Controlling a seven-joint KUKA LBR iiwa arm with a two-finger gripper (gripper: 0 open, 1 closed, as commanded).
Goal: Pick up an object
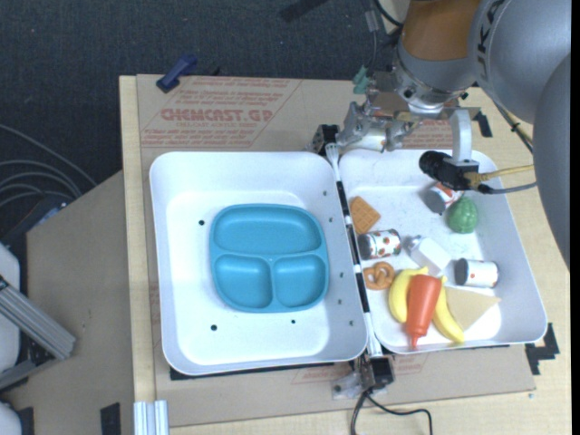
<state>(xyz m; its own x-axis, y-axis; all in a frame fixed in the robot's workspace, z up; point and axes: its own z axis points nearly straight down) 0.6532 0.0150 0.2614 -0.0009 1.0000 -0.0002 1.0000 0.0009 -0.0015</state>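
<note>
Toys crowd the right bin, carrot lying across banana, awaiting a pick, while the end effector hovers over that bin's far edge, its opening impossible to tell.

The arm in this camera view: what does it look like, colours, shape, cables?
Bulky rounded grey arm with an orange band above the wrist. Below it, a bare metal claw with small fittings; a thin yellowish cable trails nearby.
</note>
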